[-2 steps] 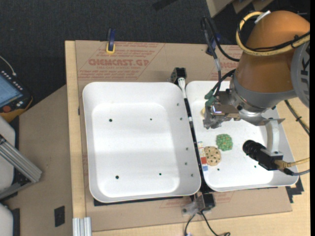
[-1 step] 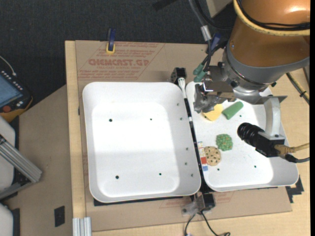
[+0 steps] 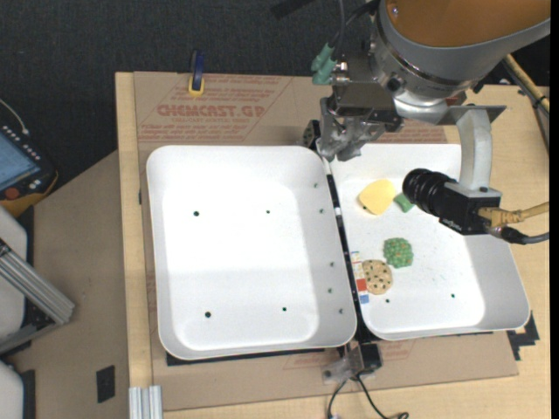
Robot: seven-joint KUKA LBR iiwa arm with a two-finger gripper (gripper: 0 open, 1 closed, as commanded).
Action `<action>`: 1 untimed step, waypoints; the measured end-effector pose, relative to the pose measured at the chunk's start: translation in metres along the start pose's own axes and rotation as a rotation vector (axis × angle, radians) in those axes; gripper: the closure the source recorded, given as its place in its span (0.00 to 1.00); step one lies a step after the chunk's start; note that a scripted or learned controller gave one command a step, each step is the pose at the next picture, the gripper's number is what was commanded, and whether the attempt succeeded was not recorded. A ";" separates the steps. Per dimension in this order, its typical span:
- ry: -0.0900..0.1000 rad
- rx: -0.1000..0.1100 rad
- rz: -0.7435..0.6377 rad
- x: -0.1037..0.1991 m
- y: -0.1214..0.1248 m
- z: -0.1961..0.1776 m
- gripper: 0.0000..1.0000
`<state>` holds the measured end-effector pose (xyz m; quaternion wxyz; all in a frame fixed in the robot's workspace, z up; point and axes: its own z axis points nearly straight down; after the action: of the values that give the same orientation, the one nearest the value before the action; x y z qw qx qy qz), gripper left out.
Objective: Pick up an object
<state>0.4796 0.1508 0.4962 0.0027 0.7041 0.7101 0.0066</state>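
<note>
The right bin holds a yellow rounded piece, a small green block beside it, a green bumpy ball and a tan speckled cookie. My gripper hangs over the back corner of the right bin, close to the divide between the bins and apart from all the objects. Nothing shows between its fingers. The arm's grey and orange body fills the upper right.
The left bin lies to the left, showing just a few dark dots. A black cylinder on a bracket juts over the right bin near the yellow piece. Cardboard lies under both bins.
</note>
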 end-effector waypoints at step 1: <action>-0.004 0.010 0.003 0.040 0.000 0.004 1.00</action>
<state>0.4791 0.1906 0.4923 0.0005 0.7052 0.7090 0.0018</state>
